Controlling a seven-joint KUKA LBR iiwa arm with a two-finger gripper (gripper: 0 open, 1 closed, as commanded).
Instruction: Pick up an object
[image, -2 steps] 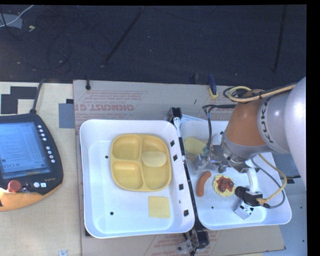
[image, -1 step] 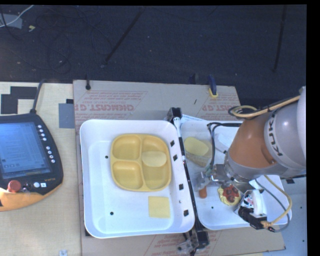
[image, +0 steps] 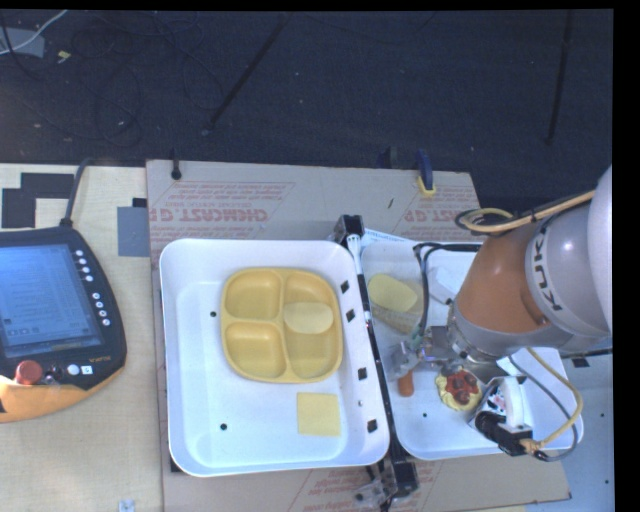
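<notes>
Fingers amid right bin clutter beside yellow sponge, grip state indiscernible.

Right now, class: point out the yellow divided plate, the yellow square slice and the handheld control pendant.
Yellow divided plate (image: 256, 345): camera view, lower-left compartment.
Yellow square slice (image: 319, 414): camera view, its flat top, centre.
Control pendant (image: 40, 299): camera view, its screen.

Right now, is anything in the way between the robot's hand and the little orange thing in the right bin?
Nothing visible blocks it. The hand sits low in the right bin, and the small orange piece lies just below it on bare bin floor.
</notes>
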